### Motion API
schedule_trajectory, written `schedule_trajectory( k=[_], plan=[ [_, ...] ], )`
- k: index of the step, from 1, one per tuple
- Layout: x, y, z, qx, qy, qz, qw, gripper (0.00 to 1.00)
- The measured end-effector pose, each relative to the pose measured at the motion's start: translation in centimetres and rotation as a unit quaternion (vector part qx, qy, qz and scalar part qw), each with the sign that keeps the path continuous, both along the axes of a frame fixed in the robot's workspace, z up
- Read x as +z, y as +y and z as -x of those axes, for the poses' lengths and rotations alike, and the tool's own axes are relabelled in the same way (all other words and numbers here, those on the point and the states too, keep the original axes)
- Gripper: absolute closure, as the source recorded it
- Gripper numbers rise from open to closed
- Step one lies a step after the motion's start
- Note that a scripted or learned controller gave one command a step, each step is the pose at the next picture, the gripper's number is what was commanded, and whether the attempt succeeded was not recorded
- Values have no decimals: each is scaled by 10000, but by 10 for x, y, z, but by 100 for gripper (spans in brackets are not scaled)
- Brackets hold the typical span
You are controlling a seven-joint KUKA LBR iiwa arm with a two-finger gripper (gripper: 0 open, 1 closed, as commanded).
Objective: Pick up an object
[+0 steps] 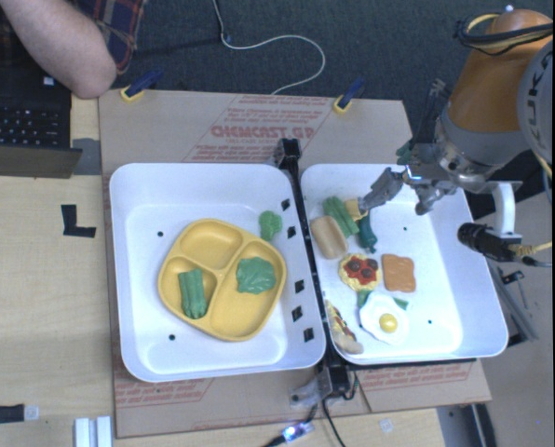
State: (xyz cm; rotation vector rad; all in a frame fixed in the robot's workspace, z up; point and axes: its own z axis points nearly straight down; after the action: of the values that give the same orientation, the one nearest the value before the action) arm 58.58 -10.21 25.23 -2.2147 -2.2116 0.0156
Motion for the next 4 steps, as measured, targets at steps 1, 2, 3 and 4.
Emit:
schedule_trajectory(
  k=[1, 2, 3, 4],
  plan=[
    [8, 0, -2, 15, -67, 5, 10000, 0],
    [-36, 0, 2, 12, -53, 9, 10000, 0],
    [-84, -7, 5, 9, -48, 9, 10000, 0],
    [-137, -7, -4, 17, -47, 8, 10000, 0]
  ],
)
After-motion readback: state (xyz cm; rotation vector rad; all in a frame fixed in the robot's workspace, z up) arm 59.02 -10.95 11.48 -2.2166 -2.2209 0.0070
